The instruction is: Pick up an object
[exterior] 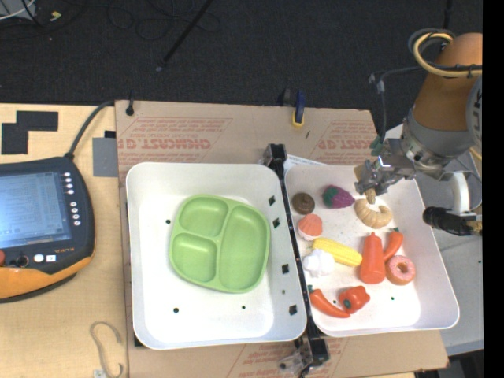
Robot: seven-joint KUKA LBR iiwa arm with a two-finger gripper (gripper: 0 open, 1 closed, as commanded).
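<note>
Dark floor surrounds our desk (197, 128), which carries 2 white bins. Our left bin (150, 305) holds a green divided plate (220, 242); our right bin (429, 305) holds toy foods. Our pincer (375, 186) hangs just above a tan ring-shaped pastry (373, 213) near the far edge; how wide it stands, we cannot tell. We judge this the approach: next, descend and close squarely on the pastry.
</note>
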